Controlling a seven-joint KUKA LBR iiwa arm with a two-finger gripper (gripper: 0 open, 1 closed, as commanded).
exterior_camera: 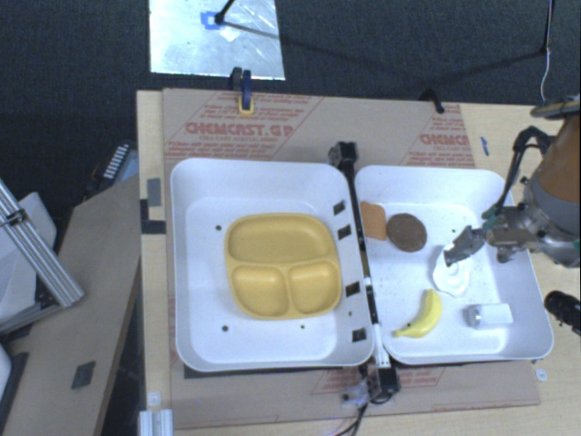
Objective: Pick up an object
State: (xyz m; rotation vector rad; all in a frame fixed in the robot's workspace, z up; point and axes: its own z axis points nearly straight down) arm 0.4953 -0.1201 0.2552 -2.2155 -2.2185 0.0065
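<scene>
My gripper [457, 246] hangs low in the right bin [522, 330], its tip just above the small white object [451, 278]. I cannot tell from this angle how it is set. Nothing is lifted yet: the white piece, the banana [421, 317], the brown disc [406, 232] and the orange piece [372, 220] all lie on the bin floor. The whole grasp is left, I judge.
</scene>
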